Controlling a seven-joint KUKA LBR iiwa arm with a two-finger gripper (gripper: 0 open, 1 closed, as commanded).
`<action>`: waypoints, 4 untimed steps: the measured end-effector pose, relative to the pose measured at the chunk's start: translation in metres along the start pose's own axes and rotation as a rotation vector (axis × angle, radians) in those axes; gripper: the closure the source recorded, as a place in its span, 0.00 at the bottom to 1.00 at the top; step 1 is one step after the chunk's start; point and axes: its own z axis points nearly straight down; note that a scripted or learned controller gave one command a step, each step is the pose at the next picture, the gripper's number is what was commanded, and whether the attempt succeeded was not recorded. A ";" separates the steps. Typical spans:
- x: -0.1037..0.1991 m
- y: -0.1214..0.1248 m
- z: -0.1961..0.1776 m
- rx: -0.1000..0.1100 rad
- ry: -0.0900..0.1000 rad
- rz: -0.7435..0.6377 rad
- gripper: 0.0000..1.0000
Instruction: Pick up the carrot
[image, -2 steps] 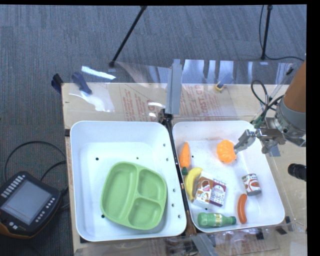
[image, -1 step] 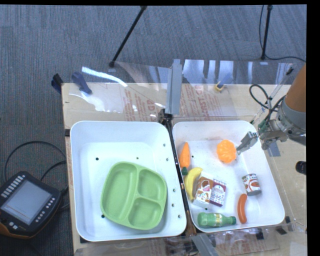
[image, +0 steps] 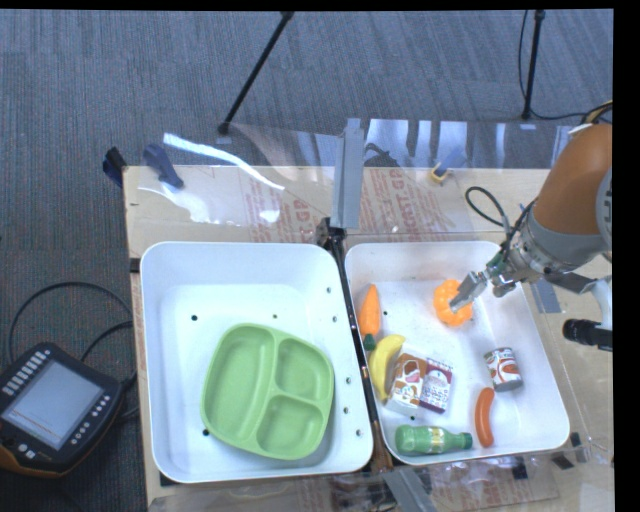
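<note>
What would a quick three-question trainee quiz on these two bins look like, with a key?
1. True or false: the carrot lies in the same bin as the green tray.
2. Which item is the claw right above? A) banana B) orange fruit C) can
3. Fill in: the green bottle lies along the right bin's ___ edge.

Key:
1. False; the carrot is in the right bin, against its left wall.
2. B
3. Near (bottom of the view)
</note>
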 end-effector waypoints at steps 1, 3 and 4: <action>-0.016 0.025 -0.036 -0.003 -0.003 -0.097 0.00; -0.012 0.007 0.055 -0.005 -0.005 -0.588 0.00; -0.013 0.008 0.046 -0.009 -0.007 -0.583 1.00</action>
